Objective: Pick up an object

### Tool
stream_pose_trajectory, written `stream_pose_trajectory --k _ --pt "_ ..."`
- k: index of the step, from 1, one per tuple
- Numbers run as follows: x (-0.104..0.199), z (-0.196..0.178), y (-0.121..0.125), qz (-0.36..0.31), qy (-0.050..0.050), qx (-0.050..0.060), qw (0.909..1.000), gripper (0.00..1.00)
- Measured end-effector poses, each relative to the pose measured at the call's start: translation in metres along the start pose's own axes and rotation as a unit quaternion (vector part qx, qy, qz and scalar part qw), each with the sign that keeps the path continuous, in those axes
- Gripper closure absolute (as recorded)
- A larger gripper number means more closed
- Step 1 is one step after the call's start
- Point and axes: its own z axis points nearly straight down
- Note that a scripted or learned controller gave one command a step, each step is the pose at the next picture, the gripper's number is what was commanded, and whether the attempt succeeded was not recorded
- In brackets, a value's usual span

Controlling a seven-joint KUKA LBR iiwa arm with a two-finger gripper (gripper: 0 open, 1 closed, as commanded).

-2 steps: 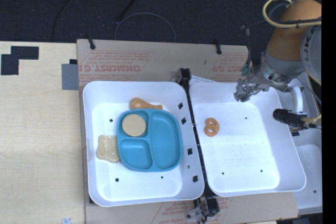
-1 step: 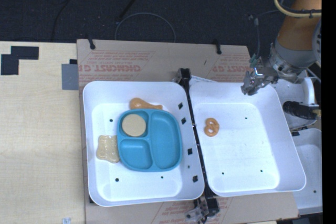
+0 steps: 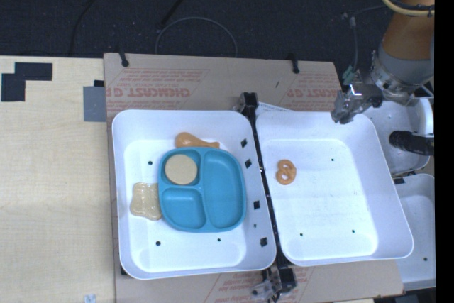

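A small orange pretzel [image 3: 285,172] lies alone on the floor of the right bin [image 3: 340,245], toward its left side. In the left bin [image 3: 135,252] a blue divided tray [image 3: 206,191] holds a round tan cookie [image 3: 180,169] in its upper left compartment. A pale toast-shaped piece [image 3: 146,201] lies just left of the tray, and an orange croissant-like piece [image 3: 193,141] pokes out behind it. My gripper [image 3: 345,111] hangs over the right bin's far right corner, well away from the pretzel. Nothing shows between its fingers.
A black divider [image 3: 259,174] with clips runs between the two bins. Both bins rest on a cardboard sheet [image 3: 213,81]. Pale wooden bench top [image 3: 50,174] stretches to the left. The arm's grey and orange wrist [image 3: 408,32] rises at the upper right.
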Motion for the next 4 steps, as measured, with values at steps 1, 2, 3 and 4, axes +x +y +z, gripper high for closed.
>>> stream_pose_trajectory --k 1,2,3,4 --pt "0.042 0.007 -0.009 -0.001 0.001 0.002 1.0 1.0" --pt "0.082 0.015 -0.023 -0.001 0.001 0.003 1.0 1.0" --pt "0.131 0.011 -0.032 -0.001 0.001 0.003 1.0 1.0" --pt "0.179 0.026 -0.049 -0.001 0.001 0.004 1.0 1.0"
